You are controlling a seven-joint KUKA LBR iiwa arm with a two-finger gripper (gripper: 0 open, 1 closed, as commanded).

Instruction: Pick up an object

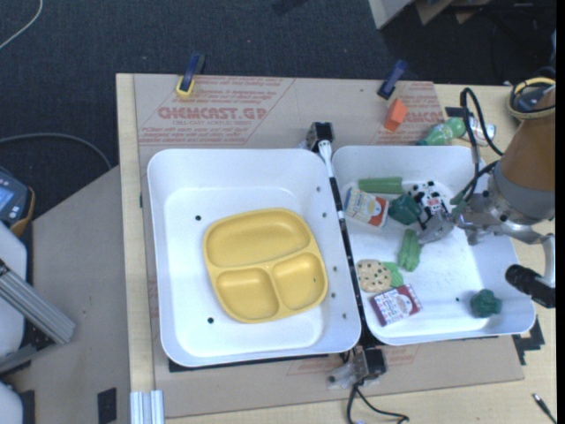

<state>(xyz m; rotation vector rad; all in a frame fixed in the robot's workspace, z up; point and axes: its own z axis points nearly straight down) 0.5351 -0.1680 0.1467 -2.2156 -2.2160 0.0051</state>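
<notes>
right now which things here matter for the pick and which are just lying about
For the pick:
- two-finger gripper, low in the right white bin
- small green block
- dark green toy
- round spotted cookie
- red packet
- green broccoli-like piece

Lying about:
- yellow divided tray in the left white bin
- orange block on the board

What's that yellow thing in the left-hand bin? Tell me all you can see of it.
The yellow tray is a divided plate, plastic by its look, with one long compartment on top and two smaller ones below. It lies flat and slightly turned on the floor of the left bin, roughly central, with nothing in it.
</notes>
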